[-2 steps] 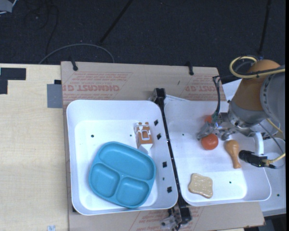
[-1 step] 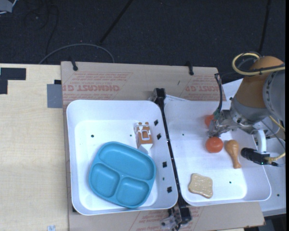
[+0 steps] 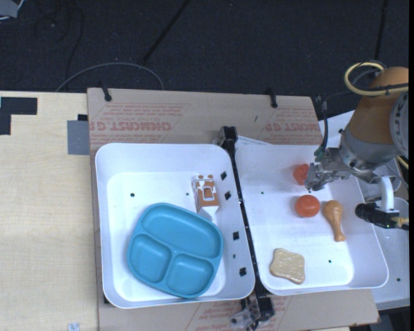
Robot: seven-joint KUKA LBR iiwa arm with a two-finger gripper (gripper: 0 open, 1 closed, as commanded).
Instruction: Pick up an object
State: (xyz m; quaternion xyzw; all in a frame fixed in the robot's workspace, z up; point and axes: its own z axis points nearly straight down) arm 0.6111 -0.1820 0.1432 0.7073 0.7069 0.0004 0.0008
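the gripper hung low over the upper part of the right bin, the grey arm reaching in from the right edge. whether its jaws were spread or pressed together could not be told, since the metal end blurred into one dark shape. a small red object lay just at its left, partly hidden behind the tool, and contact between them could not be made out. a round red-orange ball sat just below the gripper, apart from it. beside the ball on the right lay a tan drumstick-shaped toy, tilted with its thin end toward the lower right. a slice of toy bread rested near the bin's lower edge, well apart from the others. in the left bin a blue divided plate filled the lower part, and a small orange and white block stood just above its upper right rim, near the divider between the bins.
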